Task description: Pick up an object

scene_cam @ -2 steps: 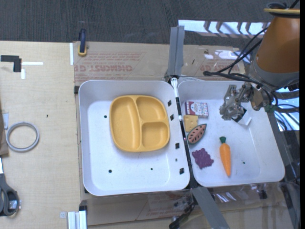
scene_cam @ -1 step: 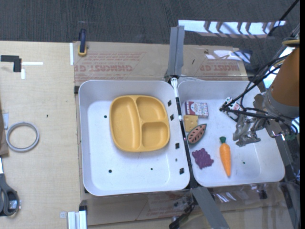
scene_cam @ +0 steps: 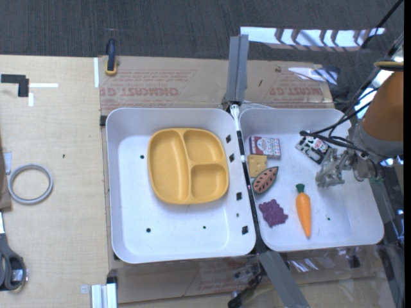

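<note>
Gripper over the right bin, nothing seen between its fingers.

We find the gripper [scene_cam: 329,177] at centre right of the frame, above the right bin [scene_cam: 359,236]; whether it is spread or pressed together we cannot tell. The carrot [scene_cam: 303,210] lies just lower left of it, upright in the frame, apart from it. Further left: purple grapes [scene_cam: 273,212], a small red box [scene_cam: 265,147]. The yellow plate [scene_cam: 188,166] sits in the left bin [scene_cam: 128,236].

I watch through one fixed camera above the table [scene_cam: 51,133], tilted down from a middling height; both white bins [scene_cam: 122,236] lie in frame, the left bin well beyond the fingers [scene_cam: 329,177]
</note>
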`<state>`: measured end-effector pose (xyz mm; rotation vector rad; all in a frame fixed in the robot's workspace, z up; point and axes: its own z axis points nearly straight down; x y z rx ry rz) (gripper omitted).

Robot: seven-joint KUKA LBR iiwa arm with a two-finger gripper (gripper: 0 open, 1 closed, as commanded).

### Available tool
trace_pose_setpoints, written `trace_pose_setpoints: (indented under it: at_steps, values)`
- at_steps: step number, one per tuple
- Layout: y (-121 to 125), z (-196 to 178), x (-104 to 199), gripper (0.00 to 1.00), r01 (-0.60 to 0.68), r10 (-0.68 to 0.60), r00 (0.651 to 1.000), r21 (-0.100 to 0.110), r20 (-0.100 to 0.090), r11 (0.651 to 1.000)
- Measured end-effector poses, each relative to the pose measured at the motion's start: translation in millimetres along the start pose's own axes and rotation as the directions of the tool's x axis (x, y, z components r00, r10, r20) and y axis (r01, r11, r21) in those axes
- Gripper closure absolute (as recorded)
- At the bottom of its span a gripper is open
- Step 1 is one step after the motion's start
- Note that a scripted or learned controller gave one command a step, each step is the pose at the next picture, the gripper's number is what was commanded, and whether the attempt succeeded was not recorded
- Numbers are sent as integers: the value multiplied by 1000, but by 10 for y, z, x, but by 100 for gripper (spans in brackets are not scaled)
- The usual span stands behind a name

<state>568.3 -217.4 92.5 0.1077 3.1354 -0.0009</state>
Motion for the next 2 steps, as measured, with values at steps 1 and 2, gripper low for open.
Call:
trace_pose_setpoints:
  at_steps: [1, 2]
  values:
    - [-71, -356, 397, 0, -448, 448, 894, 1, -2, 894]
    - [273, -367, 244, 0, -768, 768, 641, 3, -1, 641]
